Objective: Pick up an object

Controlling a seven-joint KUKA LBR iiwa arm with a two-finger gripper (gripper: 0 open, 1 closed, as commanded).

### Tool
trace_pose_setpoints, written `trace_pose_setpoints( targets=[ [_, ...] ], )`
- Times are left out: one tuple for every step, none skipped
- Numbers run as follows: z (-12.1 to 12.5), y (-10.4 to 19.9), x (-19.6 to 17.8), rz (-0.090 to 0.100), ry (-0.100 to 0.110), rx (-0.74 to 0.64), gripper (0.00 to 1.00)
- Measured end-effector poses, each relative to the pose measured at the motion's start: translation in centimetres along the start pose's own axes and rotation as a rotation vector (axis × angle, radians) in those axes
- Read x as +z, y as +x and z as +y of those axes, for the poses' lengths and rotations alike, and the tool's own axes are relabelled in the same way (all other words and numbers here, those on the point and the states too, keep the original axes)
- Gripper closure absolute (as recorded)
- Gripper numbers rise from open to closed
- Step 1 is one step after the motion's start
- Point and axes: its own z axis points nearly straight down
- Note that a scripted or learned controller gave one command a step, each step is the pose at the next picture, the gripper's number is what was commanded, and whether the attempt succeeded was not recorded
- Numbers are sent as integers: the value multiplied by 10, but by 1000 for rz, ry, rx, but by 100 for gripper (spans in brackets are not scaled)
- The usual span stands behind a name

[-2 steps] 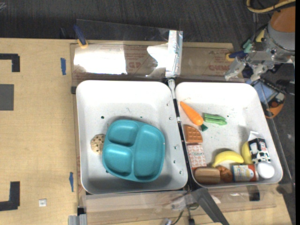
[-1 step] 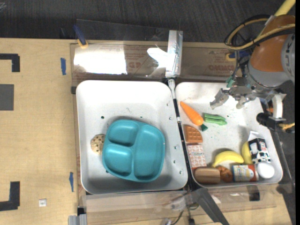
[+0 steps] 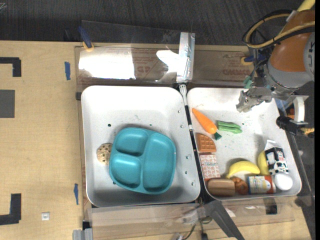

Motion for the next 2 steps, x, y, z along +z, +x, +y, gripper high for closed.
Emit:
trace_pose_setpoints(
  targets=[
    [0, 0, 1, 0, 1, 0, 0],
    [26, 50, 53, 4, 10, -42, 0]
  ],
)
